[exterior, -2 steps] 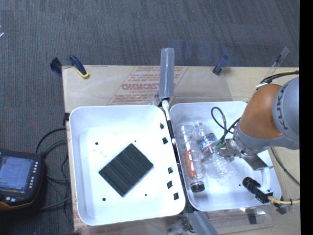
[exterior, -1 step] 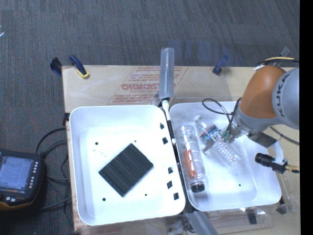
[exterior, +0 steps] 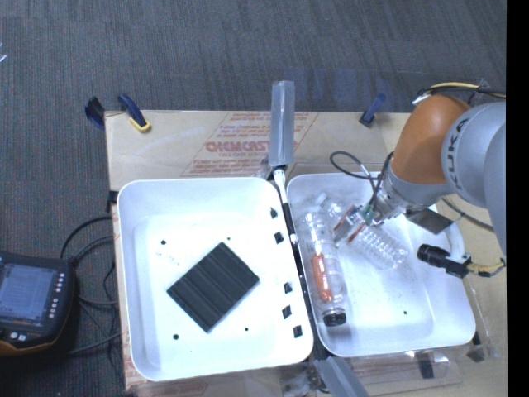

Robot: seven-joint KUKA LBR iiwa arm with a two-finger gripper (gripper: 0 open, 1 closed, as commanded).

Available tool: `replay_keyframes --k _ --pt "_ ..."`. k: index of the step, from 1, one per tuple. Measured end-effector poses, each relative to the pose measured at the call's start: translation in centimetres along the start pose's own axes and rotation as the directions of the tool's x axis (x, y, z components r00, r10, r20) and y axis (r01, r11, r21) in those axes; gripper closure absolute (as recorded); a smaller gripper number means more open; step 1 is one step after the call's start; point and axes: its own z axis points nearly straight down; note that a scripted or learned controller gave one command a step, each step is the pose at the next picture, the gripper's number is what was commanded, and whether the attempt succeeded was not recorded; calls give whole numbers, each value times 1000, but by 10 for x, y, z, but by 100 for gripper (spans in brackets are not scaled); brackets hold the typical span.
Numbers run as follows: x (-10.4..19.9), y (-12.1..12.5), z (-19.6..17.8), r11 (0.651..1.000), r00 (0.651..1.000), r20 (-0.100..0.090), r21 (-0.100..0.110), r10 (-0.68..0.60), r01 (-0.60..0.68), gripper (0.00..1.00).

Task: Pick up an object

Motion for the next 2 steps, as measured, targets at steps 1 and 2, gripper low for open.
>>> replay_keyframes --k 1,2 --pt "0 0 -8 1000 1000 -4 0 2 -2 100" --pt "0 0 -8 1000 1000 -4 0 2 -2 0"
